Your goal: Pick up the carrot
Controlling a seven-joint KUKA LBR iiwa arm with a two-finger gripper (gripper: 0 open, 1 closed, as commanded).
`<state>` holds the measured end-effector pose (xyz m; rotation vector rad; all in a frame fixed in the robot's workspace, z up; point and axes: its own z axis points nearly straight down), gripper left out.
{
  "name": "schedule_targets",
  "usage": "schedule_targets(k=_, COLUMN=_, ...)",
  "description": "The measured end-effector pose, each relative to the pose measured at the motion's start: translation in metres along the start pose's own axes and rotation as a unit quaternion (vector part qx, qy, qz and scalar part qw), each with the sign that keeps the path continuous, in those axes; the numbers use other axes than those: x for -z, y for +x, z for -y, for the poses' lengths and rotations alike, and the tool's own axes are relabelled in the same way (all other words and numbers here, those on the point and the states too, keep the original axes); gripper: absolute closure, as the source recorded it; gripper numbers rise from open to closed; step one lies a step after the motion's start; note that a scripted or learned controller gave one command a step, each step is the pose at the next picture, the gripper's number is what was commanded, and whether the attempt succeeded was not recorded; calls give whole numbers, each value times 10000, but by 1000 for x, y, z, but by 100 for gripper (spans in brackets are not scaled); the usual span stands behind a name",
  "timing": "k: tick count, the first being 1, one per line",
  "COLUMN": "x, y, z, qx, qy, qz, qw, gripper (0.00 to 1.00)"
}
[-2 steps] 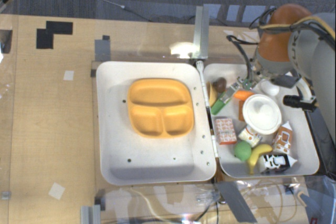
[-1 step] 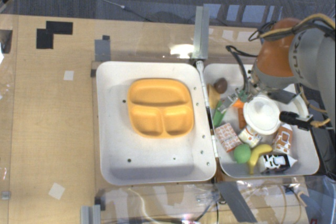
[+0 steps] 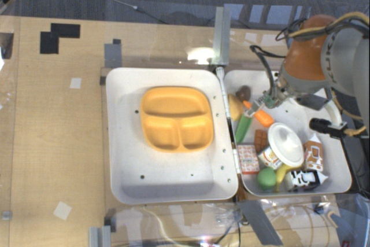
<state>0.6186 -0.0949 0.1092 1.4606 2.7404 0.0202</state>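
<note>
The right bin is the landmark here, and it is crowded. The carrot lies in its upper left part, a short orange body with a thinner orange tip reaching up and left towards the bin's far wall. Its long axis runs on a slant — thick end down and right, thin end up and left. Just beside it on the left lies a green stalk-like piece, roughly parallel. The carrot's thick end sits against a white lidded cup near the bin's middle, so it seems wedged among neighbours rather than lying free.

The gripper hangs just above the carrot's upper side, at the end of the grey arm with its orange band, which reaches in over the bin's right rim. I cannot tell from this slanted view what state the gripper is in, nor whether it touches the carrot. The placement reads as a descent or grasp attempt directly over the target.

The left bin holds a yellow divided tray — well apart from the action.
</note>
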Motion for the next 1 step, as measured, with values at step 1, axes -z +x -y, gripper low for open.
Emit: schedule_targets(k=1, x=69, y=-3, z=-11, qx=-373, qy=95, qz=-83, qw=9992, gripper=100)
